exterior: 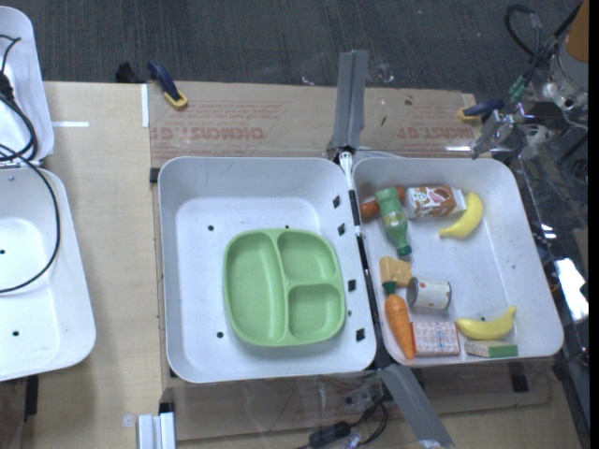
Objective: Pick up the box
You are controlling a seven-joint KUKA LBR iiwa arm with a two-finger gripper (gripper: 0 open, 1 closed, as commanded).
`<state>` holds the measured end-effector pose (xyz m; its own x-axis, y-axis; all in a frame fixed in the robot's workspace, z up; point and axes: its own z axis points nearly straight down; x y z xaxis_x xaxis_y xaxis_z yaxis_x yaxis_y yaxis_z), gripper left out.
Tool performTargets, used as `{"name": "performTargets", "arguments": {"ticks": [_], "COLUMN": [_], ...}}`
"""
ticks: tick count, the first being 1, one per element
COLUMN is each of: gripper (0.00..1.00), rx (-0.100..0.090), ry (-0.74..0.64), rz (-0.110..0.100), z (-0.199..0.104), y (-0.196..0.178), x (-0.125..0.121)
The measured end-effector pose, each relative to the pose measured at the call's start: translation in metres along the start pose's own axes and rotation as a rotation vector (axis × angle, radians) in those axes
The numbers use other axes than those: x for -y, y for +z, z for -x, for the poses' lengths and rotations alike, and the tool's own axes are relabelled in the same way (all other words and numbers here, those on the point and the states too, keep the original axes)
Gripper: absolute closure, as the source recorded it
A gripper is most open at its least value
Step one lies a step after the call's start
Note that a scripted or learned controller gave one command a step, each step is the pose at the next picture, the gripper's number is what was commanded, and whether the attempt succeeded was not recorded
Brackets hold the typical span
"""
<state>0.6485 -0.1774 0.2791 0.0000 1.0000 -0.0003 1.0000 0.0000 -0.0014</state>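
A small pink and white box lies flat near the front edge of the right bin, between a carrot and a small green and tan block. An orange and white carton lies on its side at the back of the same bin. My gripper hangs above the bin's back right corner, outside its rim and well away from the box, with nothing seen in it. The grey arm enters from the upper right.
The right bin also holds a green bottle, two bananas, a cheese wedge and a can. The left bin holds a green divided plate. Blue clamps sit at the bench's back.
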Motion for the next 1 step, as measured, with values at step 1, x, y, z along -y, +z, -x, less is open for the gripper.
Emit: {"name": "performTargets", "arguments": {"ticks": [1], "gripper": [0.0], "rx": [0.001], "ry": [0.032], "rz": [-0.001], "z": [0.0272], "y": [0.0942], "x": [0.0112]}}
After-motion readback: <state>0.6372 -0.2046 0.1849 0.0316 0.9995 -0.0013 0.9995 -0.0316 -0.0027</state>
